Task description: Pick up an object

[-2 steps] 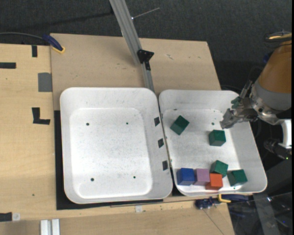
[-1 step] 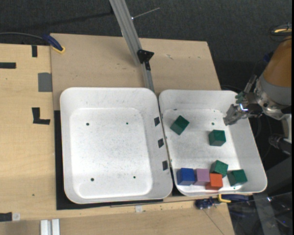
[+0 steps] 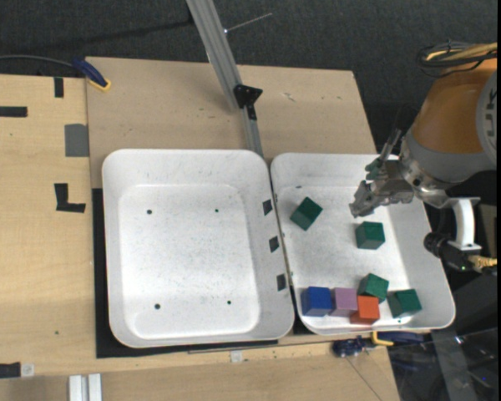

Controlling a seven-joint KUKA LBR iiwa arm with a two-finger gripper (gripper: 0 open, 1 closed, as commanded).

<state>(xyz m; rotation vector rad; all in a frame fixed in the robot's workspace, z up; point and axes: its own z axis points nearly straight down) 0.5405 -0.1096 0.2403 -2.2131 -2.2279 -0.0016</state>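
The right bin (image 3: 334,170) holds several small blocks. A dark green block (image 3: 306,213) lies near the bin's left side and another green block (image 3: 370,235) lies in the middle right. Along the front wall sit a blue block (image 3: 318,300), a purple block (image 3: 346,299), an orange block (image 3: 367,308) and two more green blocks (image 3: 373,286) (image 3: 405,302). My gripper (image 3: 366,203) hangs over the right bin, just above and behind the middle-right green block, with nothing visibly held.
The left bin (image 3: 184,249) stands beside the right one. A slanted metal pole (image 3: 221,53) crosses the bench behind the bins. The arm's orange band (image 3: 459,111) and a white bracket (image 3: 463,224) lie off the right bin's right wall.
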